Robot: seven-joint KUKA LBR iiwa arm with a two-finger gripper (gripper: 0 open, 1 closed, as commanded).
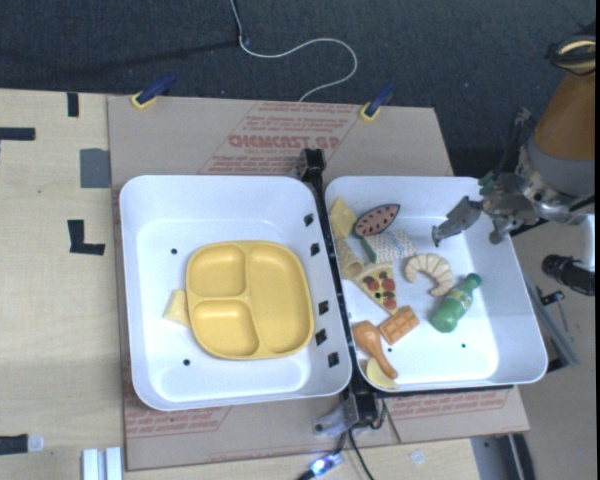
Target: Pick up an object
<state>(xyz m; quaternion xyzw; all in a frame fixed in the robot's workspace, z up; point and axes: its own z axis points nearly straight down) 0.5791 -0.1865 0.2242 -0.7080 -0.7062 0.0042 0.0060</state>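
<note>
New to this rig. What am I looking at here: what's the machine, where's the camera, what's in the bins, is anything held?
One fixed camera looks down at a slant on a bench with two shallow white bins. The machine is a robot arm, grey and orange, reaching in from the right. Its tool hangs over the right bin's upper right part, with nothing seen between its fingers.

The left bin holds a yellow divided plate. The right bin holds small toy foods: a green bottle, a croissant, a pizza slice, a waffle-like piece and a few more along its left side.
</note>
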